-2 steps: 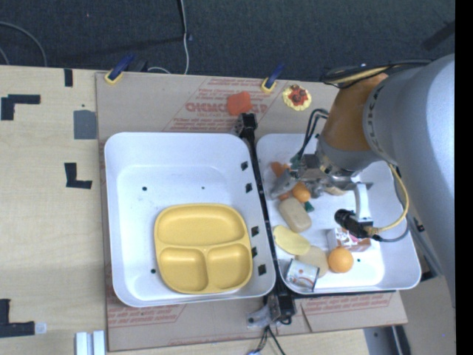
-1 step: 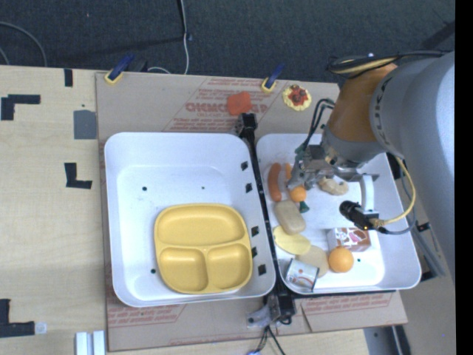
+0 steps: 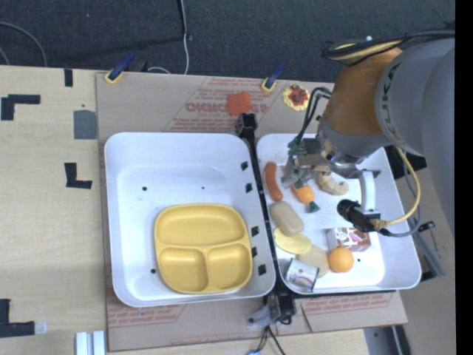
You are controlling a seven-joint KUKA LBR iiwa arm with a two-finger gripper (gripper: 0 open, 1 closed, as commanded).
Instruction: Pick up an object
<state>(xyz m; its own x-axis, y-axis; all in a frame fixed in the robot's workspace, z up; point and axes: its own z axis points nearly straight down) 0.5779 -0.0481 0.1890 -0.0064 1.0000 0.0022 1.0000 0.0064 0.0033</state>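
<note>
Divided tray (image 3: pixel 203 256) in left bin (image 3: pixel 126 161)

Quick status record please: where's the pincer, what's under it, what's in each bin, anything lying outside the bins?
pincer: low over the right bin's upper part
nearest items: hot dog to its left, small carrot just below
grasp: nothing visibly held
right bin: also potato, orange, small carton, foil packet
left bin: yellow divided tray
outside the bins: orange block, small toy on the cardboard
</note>
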